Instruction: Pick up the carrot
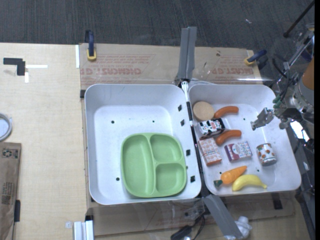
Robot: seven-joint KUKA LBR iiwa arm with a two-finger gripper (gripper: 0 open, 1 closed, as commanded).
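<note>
The carrot (233, 174) is orange with a small green end and lies near the front of the right bin (280, 184), tilted, its green end toward the front left. A yellow banana (249, 182) lies right beside it on the front side. My gripper (262, 119) hangs over the right part of that bin, up and to the right of the carrot and well apart from it, with nothing seen held.
The right bin also holds two sausages (226, 111) (229, 136), a round bun (203, 110), a small cow-print carton (211, 127), two small boxes (210, 151) (238, 150) and a can (266, 154). A green divided plate (153, 164) lies in the left bin (100, 134).
</note>
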